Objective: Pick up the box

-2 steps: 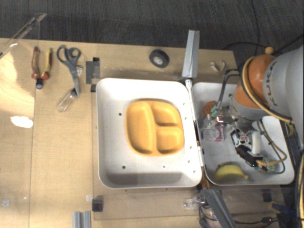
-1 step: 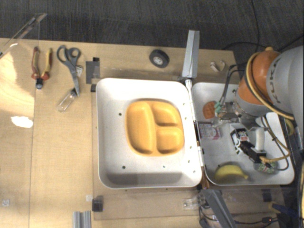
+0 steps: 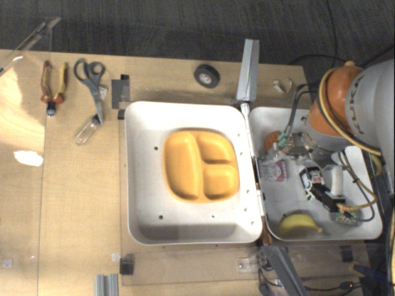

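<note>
Grey arm [image 3: 364, 103] with its orange band reaches in over the right bin [image 3: 370, 230], its gripper [image 3: 279, 145] low near that bin's left wall; whether it is open or closed cannot be told. Just below the gripper lies a small box [image 3: 274, 168] with pinkish print, beside the wall, with a banana [image 3: 299, 224] near the bin's front edge. The left bin [image 3: 148, 221] holds a yellow divided tray [image 3: 200, 164], and scissors [image 3: 92, 88] and pliers [image 3: 52, 85] lie on the bench.
</note>
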### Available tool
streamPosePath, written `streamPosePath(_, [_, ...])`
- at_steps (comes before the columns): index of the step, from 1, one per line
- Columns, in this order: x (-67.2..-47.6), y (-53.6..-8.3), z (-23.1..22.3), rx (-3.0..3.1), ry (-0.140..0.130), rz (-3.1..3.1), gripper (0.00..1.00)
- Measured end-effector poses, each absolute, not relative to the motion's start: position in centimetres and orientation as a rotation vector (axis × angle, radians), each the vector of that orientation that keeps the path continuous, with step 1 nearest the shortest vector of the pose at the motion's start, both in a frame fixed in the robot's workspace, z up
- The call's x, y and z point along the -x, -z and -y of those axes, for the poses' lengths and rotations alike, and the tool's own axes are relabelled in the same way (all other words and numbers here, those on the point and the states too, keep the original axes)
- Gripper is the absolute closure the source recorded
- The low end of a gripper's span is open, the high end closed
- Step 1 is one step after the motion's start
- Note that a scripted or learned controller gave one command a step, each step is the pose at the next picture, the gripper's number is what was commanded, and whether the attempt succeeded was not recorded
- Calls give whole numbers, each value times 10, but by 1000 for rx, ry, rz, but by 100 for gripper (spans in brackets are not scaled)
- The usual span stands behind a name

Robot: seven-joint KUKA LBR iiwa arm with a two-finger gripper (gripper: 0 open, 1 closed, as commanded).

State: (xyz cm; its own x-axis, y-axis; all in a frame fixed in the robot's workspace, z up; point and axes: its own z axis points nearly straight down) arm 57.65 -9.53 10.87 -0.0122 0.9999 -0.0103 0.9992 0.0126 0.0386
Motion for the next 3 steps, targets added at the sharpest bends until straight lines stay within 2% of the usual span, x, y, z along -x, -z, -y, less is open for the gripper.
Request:
streamPosePath(1, [-664,-86,130,-2069,-4,-2356,0])
streamPosePath(2, [-609,-89,107,-2042,-9,-2376,0])
streamPosePath(3, [-670,-87,109,-1945,-4,-2463,0])
